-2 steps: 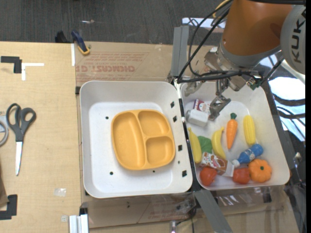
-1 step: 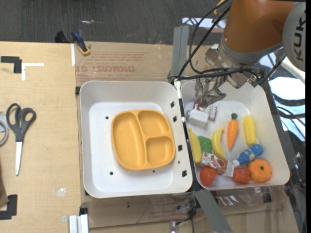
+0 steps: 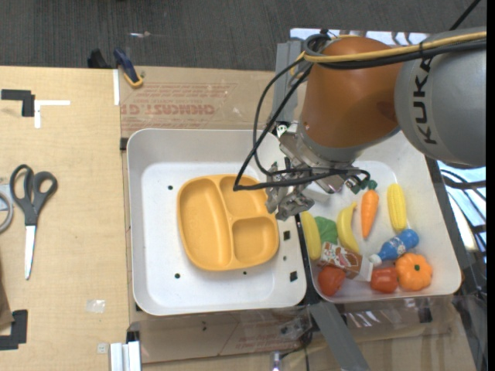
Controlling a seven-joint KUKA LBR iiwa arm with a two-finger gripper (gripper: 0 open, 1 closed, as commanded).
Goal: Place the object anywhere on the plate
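Observation:
A yellow plate (image 3: 224, 222) with three compartments lies in the left white bin (image 3: 151, 230). Nothing rests on it. My gripper (image 3: 288, 201) hangs over the wall between the two bins, just off the plate's right rim, under the orange wrist (image 3: 348, 91). Cables and the wrist hide much of it. The toy foods lie in the right bin (image 3: 441, 230): a carrot (image 3: 369, 209), corn (image 3: 396, 207), a banana (image 3: 348, 226), a yellow piece (image 3: 310, 234) beside a green piece (image 3: 326, 229), a tomato (image 3: 331, 280) and a pumpkin (image 3: 414, 271).
A blue-capped bottle (image 3: 398, 244), a red pepper (image 3: 384, 280) and a snack packet (image 3: 344, 257) also crowd the right bin. Scissors (image 3: 31, 199) lie on the wooden bench at the left. Black cables (image 3: 263, 130) loop down from the wrist over the plate's upper right.

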